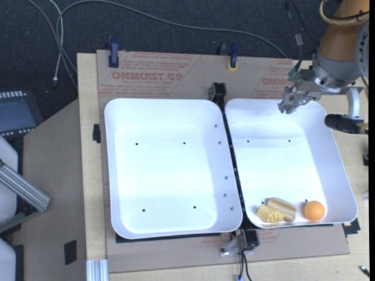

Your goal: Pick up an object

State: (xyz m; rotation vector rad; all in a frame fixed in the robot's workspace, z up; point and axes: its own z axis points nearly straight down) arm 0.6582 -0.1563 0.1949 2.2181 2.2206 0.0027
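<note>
The right bin (328, 151) holds three small objects along its near edge: a yellow corn cob (270, 214), a tan bread-like roll (283, 205) touching it, and an orange ball (314, 211) a little to their right. My gripper (291, 102) hangs over the bin's far rim, high above the floor and far from all three objects. Nothing is between its fingers as far as I can see. The grey arm with its orange band (345, 22) comes in from the upper right.
The left bin (117, 174) sits beside the right one, their rims meeting at the middle. Black clamps (218, 91) stand at the far junction and at the near one (243, 242). Cardboard (158, 69) lies under both bins. Cables run across the dark floor behind.
</note>
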